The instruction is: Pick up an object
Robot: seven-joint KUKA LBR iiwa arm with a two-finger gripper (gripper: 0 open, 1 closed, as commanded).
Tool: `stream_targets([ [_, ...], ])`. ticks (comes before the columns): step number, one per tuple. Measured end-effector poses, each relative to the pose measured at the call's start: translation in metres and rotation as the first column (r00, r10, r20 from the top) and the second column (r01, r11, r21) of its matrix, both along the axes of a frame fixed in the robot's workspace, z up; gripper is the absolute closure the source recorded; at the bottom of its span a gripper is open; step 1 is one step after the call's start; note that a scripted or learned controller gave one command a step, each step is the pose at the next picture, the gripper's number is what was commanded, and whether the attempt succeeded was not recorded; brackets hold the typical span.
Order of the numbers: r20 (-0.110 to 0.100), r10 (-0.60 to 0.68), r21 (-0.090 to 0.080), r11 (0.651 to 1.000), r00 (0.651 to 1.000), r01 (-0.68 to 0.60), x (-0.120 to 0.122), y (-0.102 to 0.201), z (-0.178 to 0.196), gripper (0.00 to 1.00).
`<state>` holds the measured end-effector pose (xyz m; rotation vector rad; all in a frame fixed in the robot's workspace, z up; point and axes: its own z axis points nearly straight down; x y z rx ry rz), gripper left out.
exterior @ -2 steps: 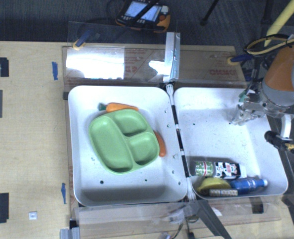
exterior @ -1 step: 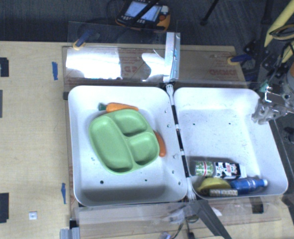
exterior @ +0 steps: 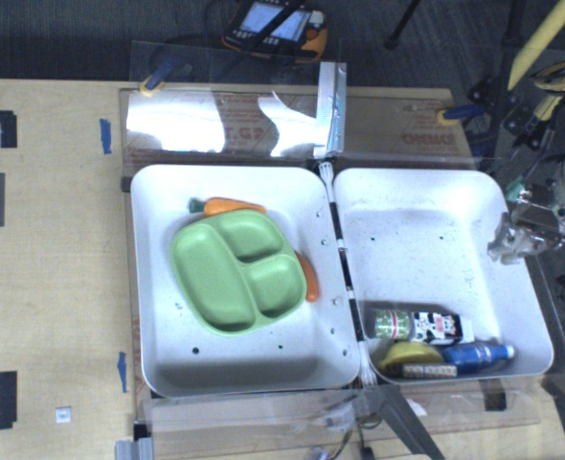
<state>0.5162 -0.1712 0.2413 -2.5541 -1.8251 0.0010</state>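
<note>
Metal gripper (exterior: 524, 230) sits at the 3 o'clock rim of the right bin (exterior: 417, 199), above the bin wall; its state cannot be determined, and nothing is visibly touching it. Candidate objects lie well apart along the bin's 6 o'clock edge: patterned can (exterior: 417, 326), yellow item (exterior: 409, 356), blue bottle (exterior: 474, 356). Left bin (exterior: 158, 209) carries a green divided tray (exterior: 237, 271).

— What sort of place is this?
— A robotics lab, by the look of it. Two shallow white bins (exterior: 412, 209) sit on a plywood bench (exterior: 53, 257) marked with black tape corners (exterior: 3, 127) and blue tape (exterior: 105, 135).
— Anything else?
— A handheld control pendant (exterior: 273, 25) lies on the dark floor, beside tripod legs (exterior: 418, 3) and cables.
</note>
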Motion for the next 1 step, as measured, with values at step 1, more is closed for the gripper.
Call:
stream_targets([
  [1,-0.001,-0.124,0.000,0.992,0.992,0.124,-0.0119,-0.0134,-0.0249,1.00],
])
